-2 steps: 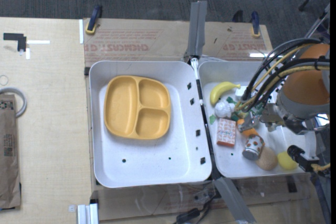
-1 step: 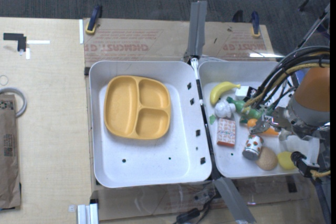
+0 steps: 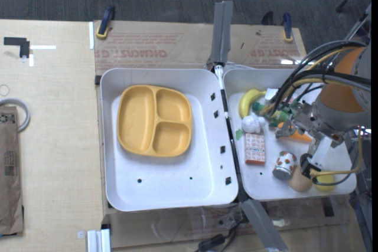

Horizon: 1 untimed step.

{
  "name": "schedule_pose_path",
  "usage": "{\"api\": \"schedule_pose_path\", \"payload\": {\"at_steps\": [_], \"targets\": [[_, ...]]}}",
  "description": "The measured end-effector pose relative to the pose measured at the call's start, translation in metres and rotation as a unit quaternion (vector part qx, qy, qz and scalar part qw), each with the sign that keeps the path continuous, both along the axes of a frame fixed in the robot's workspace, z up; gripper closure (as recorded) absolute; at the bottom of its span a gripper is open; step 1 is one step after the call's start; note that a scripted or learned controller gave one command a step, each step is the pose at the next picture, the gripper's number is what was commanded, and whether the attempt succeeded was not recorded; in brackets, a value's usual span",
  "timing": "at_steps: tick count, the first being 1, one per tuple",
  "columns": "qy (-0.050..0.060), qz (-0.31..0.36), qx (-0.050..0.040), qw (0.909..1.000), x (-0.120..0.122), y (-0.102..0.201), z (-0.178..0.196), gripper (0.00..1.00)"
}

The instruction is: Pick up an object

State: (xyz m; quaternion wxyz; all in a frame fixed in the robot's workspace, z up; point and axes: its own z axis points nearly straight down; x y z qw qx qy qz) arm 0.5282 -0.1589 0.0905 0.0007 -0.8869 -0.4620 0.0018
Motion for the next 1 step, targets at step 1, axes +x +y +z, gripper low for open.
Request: {"api": "schedule_pose_path", "payload": {"at_steps": [1], "targets": [[0.000, -0.205, -0.0012, 0.9788, 0.0268, -0.0167, 0.0004, 0.00]]}}
